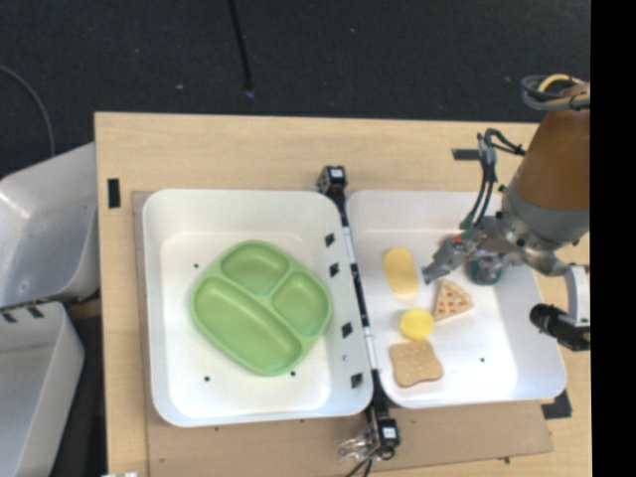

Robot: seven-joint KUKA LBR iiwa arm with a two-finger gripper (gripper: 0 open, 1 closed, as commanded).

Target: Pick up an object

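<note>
Seen from the overhead camera, the right bin [517, 366] holds four toy foods: one pale yellow oblong piece [400, 270], one pizza slice [452, 301], one yellow ball [416, 323] and one bread slice [415, 364]. The left bin [159, 366] holds one green divided plate [260, 306]. The end effector [467, 259] hangs over the right bin, just above the pizza slice; whether it is open or closed cannot be told. Both bins sit on a light wooden tabletop [219, 147], with dark floor [298, 38] beyond.
</note>
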